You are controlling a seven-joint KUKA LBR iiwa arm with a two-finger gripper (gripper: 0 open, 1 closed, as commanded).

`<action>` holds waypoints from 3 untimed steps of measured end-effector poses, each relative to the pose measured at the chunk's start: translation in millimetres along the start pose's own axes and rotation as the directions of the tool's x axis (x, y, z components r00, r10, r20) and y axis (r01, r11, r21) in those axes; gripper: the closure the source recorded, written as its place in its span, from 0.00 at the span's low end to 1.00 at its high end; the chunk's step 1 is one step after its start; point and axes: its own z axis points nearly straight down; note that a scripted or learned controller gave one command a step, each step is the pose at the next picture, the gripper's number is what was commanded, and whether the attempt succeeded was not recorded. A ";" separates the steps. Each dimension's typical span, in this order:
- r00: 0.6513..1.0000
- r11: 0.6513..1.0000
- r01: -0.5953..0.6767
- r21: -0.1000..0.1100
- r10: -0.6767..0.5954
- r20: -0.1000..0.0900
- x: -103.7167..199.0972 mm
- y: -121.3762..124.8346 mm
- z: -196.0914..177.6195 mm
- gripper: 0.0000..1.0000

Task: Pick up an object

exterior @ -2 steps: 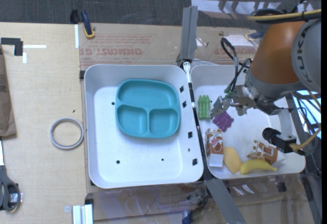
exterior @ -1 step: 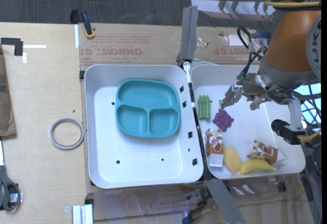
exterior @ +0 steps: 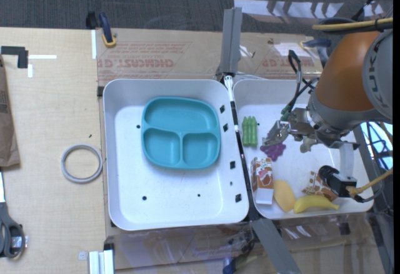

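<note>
The jaws (exterior: 275, 136) hang in the right white bin (exterior: 365, 207), spread apart directly above a small purple grape-like toy (exterior: 273, 151). A green ridged block (exterior: 249, 130) lies just left of them.

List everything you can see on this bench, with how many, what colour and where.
Bins: 2, white, side by side on the bench.
Divided plate: 1, teal, left bin.
Green item: 1, green, right bin, upper left.
Grapes: 1 bunch, purple, right bin, under the gripper.
Carton: 1, red and white, right bin, left side.
Banana: 1, yellow, right bin, front.
Yellow piece: 1, right bin, front.
Tape ring: 1, grey, bench left.
Arm: 1, grey and orange, from right.
Gripper: 1, above the grapes.
</note>
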 end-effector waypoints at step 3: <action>0.867 0.867 0.498 -0.003 -0.498 0.000 -39.7 47.7 98.7 0.00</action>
